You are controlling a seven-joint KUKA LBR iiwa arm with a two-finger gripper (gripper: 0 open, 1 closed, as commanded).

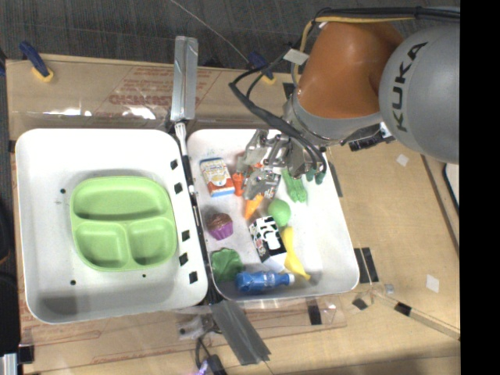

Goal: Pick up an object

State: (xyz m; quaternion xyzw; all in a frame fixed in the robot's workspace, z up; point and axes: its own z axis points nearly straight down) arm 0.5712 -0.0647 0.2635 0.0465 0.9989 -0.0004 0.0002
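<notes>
Several small toys crowded the right bin [344, 244], and the gripper [262, 170] hung low just above the orange carrot [253, 204] — seemingly the reach-down step, its opening and any hold impossible to judge — so next came a centred closing.

claw [262, 180] over toys, green tray [123, 223] left

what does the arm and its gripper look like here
The arm is a bulky, rounded grey KUKA with the name in black letters on its shell and a wide orange band above the wrist. Black cables loop from the wrist. The gripper is a small silvery metal assembly with dark parts.
</notes>
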